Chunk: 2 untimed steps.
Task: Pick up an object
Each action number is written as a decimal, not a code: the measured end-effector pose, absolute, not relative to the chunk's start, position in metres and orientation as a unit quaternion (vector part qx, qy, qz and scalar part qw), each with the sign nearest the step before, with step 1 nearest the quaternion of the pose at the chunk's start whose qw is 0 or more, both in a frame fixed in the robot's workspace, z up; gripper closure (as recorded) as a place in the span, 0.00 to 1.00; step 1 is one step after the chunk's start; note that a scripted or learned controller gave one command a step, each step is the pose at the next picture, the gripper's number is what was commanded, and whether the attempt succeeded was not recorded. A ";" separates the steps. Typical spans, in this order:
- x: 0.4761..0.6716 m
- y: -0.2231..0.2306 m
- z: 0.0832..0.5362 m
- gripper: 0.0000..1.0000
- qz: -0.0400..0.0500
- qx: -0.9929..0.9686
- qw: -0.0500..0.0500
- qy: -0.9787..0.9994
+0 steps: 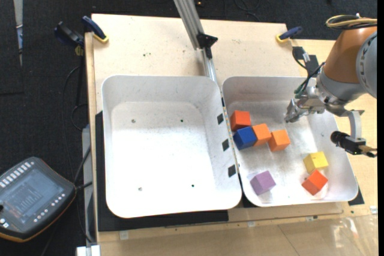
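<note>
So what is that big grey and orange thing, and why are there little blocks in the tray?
That is a robot arm, reaching in from the right. One camera looks down on the bench from above. Its gripper hangs over the right bin, where seven little blocks lie: three orange ones, a blue one, a purple one, a yellow one and a red-orange one. The robot is meant to pick one up. I see nothing in its grip. The left bin sits beside it.

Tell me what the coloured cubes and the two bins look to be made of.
The cubes, such as the blue cube and purple cube, look like matte foam or painted wood: flat colour, no glare. The left bin and right bin look like thin moulded white plastic: rounded corners, speckled with scuffs.
</note>
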State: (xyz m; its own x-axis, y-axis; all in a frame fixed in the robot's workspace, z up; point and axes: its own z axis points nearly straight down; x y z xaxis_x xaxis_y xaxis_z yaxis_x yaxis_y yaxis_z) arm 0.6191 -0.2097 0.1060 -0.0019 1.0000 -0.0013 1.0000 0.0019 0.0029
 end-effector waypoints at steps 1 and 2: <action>0.620 -0.199 0.161 1.00 0.002 0.706 0.003 0.708; 0.615 -0.194 0.208 1.00 0.001 0.706 0.003 0.708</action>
